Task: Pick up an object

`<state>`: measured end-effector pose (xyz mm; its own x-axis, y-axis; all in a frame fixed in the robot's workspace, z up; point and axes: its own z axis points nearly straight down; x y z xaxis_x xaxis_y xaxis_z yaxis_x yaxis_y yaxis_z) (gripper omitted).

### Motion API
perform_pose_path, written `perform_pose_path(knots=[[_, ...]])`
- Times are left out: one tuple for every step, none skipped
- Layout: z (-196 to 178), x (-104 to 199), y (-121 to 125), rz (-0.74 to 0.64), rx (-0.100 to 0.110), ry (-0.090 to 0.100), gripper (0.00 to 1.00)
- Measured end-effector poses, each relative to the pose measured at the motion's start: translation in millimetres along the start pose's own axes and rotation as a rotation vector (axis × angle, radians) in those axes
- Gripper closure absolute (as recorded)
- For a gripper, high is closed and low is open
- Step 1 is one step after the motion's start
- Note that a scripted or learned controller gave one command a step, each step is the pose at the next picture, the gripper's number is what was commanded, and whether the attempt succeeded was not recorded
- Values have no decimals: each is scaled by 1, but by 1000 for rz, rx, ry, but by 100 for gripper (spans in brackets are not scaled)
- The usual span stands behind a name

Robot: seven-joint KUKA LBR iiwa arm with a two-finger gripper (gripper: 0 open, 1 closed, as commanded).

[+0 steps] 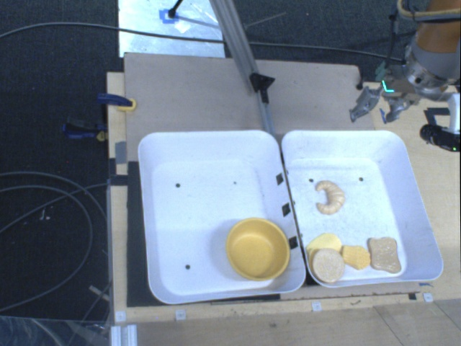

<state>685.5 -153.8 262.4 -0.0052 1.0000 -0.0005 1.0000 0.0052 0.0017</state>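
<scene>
The gripper (379,107) hangs above the bare bench just past the far rim of the right bin (414,175), at about one o'clock from that bin's middle. Its two fingers (362,106) are spread apart with nothing between them.

Inside the right bin lie four food pieces. A croissant (330,197) sits near the bin's middle, curved, at roughly seven o'clock from the gripper and well apart from it. Along the near wall, at about six o'clock from the gripper and farther off, a round cracker (328,265) overlaps a pale yellow disc (325,243) just behind it; an orange-yellow chunk (356,256) lies just beside them to the right, and a slice of toast (385,254) lies next to that, nearest the bin's right wall.

The left bin (166,193) holds a yellow bowl (257,248), upright, in its near right corner, at about seven o'clock from the gripper and farthest from it. A grey pole (238,34) slants over the bench behind the bins.
</scene>
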Motion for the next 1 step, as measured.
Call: perform_pose_path(knots=[[-1,0,0,0,-1,0,0]])
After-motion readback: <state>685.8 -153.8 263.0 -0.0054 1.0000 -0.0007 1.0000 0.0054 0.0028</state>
